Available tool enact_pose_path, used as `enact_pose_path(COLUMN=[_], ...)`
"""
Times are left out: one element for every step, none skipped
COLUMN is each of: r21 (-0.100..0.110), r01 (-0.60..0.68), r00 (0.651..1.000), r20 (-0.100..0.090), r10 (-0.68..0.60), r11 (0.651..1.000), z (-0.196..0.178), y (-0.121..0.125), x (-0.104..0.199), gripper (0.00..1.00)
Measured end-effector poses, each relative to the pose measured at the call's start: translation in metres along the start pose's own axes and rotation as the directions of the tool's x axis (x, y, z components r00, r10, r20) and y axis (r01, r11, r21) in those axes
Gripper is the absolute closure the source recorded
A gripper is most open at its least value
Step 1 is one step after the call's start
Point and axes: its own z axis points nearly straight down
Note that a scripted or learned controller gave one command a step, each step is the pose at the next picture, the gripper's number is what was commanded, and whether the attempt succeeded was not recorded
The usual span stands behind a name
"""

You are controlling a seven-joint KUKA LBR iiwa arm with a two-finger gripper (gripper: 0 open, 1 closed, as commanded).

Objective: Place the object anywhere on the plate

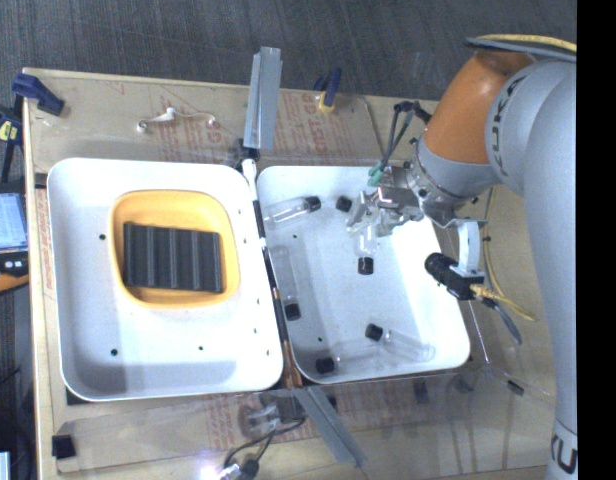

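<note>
A yellow plate (174, 209) with a dark ribbed insert (174, 258) lies in the left white bin (88, 348). Several clear tubes with black caps lie in the right bin (443, 313): one at the back left (293, 208), one along the left wall (280, 273), one at the front right (400, 341). My gripper (373, 223) hangs low over the back middle of the right bin. A small black cap (365, 265) sits just below it. Whether that piece is held is unclear.
Loose black caps lie at the right bin's back (343, 204) and front left (325, 365). A black fitting (448, 271) and cables stick out at the bin's right rim. A metal bar (261, 98) stands behind the gap between the bins.
</note>
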Motion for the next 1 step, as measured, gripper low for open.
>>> enact_pose_path(r21=[-0.001], r01=[0.142], r00=[0.99], r20=[0.002], r10=[-0.142], r11=[0.99], z=[-0.004], y=[0.0439], x=[0.0649], gripper=[1.0])
